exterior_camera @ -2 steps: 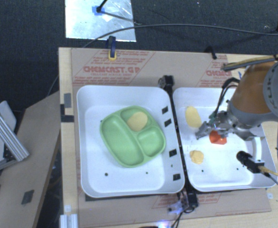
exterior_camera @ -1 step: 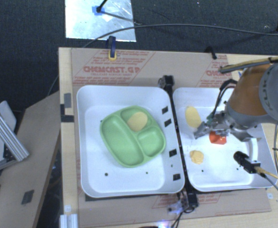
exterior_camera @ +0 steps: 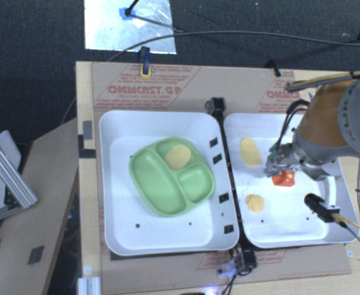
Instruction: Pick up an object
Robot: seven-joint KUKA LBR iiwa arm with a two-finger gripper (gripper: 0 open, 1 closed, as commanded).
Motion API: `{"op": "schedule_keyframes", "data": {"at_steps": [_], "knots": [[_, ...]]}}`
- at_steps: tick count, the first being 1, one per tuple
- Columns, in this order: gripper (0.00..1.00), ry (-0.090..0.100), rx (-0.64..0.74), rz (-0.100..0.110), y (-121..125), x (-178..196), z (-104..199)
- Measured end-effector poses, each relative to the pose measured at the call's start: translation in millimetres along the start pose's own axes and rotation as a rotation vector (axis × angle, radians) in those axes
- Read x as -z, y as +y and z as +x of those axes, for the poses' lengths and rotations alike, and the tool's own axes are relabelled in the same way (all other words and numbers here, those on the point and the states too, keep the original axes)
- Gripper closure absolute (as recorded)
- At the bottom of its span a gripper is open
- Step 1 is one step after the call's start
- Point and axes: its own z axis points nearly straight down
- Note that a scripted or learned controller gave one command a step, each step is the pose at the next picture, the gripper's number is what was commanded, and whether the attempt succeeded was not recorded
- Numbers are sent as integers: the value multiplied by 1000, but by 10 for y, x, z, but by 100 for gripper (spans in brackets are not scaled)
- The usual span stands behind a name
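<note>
My gripper [exterior_camera: 281, 168] hangs low over the middle of the right bin [exterior_camera: 260, 232], directly above a small red-orange object [exterior_camera: 284, 178] that peeks out under it. A pale yellow oblong piece [exterior_camera: 250, 150] lies to the gripper's left in the same bin. A smaller round yellow piece [exterior_camera: 255, 202] rests nearer the front. The left bin [exterior_camera: 121, 226] holds a green divided plate [exterior_camera: 161, 195] with a yellow piece [exterior_camera: 178, 157] in its upper compartment.
The grey and orange arm [exterior_camera: 333, 125] covers the right bin's far right side. A black divider with clips [exterior_camera: 224, 165] runs between the two bins. A blue and yellow clamp [exterior_camera: 144, 62] stands behind the bench's back edge.
</note>
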Motion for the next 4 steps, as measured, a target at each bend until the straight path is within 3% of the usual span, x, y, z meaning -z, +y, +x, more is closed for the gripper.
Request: {"op": "schedule_keyframes", "data": {"at_steps": [1,3,4], "knots": [[100,4,3,10,87,619,-29],[100,4,4,9,149,1601,13],[100,6,8,12,256,1625,469]]}}
